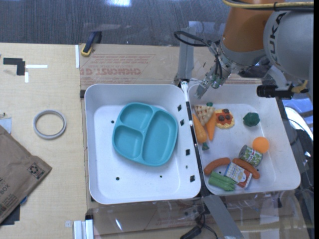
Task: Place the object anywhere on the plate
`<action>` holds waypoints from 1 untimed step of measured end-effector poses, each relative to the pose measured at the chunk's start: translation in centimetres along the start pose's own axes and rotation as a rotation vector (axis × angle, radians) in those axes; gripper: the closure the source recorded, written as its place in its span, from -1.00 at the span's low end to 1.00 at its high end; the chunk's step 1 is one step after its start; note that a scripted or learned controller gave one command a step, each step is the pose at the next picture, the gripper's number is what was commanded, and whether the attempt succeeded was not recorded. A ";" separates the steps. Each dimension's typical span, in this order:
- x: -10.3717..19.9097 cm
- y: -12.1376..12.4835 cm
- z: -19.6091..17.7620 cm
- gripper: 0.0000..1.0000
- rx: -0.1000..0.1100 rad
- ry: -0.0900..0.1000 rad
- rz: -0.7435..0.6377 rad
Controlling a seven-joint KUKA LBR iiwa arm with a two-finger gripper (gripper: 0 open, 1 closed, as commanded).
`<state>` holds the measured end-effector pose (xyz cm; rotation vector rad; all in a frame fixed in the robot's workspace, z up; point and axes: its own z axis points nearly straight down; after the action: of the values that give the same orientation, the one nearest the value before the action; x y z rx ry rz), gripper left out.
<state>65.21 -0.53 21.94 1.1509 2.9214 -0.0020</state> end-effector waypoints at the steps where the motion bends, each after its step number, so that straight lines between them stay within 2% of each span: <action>1: -2.9 -5.1 1.6 1.00 -0.001 0.002 -0.410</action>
<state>63.86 -6.25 20.34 0.5332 3.0961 0.0000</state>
